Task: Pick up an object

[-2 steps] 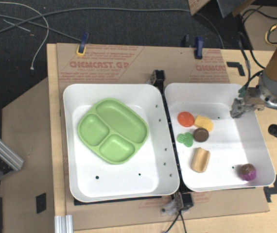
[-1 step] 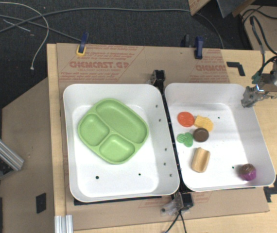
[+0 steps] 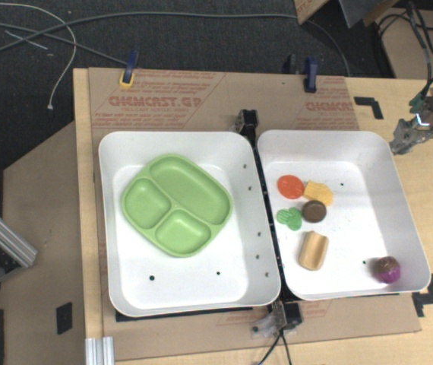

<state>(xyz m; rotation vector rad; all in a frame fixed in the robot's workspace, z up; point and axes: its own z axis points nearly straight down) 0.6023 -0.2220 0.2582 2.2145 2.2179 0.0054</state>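
The right bin [image 3: 399, 204] holds several small toy foods. An orange-red disc [image 3: 290, 186] lies next to a yellow block [image 3: 318, 192]. Just below them are a brown round piece [image 3: 314, 212] and a small green piece [image 3: 289, 218]. A tan cylinder [image 3: 313, 250] lies nearer the front, and a purple piece [image 3: 387, 269] sits in the front right corner. My gripper [image 3: 412, 131] hangs at the far right, over the bench just outside the right bin's back right corner, well away from every object.
A green divided plate [image 3: 176, 204] fills the middle of the left bin [image 3: 118, 265]. Both bins rest on a cardboard sheet [image 3: 201, 97] clipped with blue clamps [image 3: 131, 68]. Cables lie on the dark floor at the back.
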